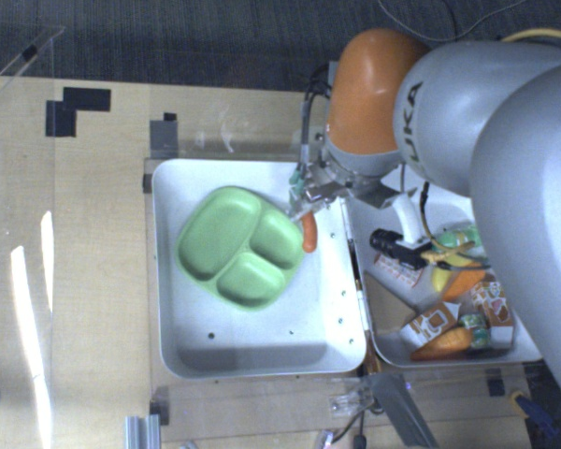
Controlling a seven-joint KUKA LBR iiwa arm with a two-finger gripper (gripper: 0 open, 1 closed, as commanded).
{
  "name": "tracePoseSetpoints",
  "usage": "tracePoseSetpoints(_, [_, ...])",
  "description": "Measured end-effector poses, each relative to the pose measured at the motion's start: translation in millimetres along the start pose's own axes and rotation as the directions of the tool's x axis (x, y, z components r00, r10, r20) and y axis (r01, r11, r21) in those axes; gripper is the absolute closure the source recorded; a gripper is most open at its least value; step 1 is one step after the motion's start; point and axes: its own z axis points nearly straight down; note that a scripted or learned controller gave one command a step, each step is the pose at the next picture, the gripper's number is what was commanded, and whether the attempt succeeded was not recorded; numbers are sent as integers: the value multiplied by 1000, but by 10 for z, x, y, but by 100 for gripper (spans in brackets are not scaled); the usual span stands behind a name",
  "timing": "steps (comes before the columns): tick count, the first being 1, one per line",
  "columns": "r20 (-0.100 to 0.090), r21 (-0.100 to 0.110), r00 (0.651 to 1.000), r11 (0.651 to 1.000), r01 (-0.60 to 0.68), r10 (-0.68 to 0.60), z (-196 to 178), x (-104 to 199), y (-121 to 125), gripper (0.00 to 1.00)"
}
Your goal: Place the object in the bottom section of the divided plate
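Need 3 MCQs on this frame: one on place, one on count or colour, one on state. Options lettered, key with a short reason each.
1. Where does the green divided plate lie?
A. In the left white bin
B. In the right white bin
C. On the bare bench

2. How many sections does the plate have?
A. Two
B. Three
C. Five

3. Where is the small orange object under the gripper?
A. Lying flat in the plate's bottom section
B. At the plate's right edge, just below the gripper
C. Among the packets in the right bin

Key:
1 A, the plate sits inside the left bin's walls.
2 B, one large section and two smaller ones show.
3 B, the orange object hangs by the plate's rim under the gripper; no section holds anything.
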Motion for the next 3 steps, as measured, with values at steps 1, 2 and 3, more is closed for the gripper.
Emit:
tracePoseSetpoints(1, [1, -3, 998, 998, 57, -57, -715, 260, 419, 100])
tracePoseSetpoints(2, [-1, 3, 997, 997, 81, -81, 51, 472, 169, 100])
tracePoseSetpoints(3, [0, 0, 997, 997, 81, -81, 42, 465, 181, 0])
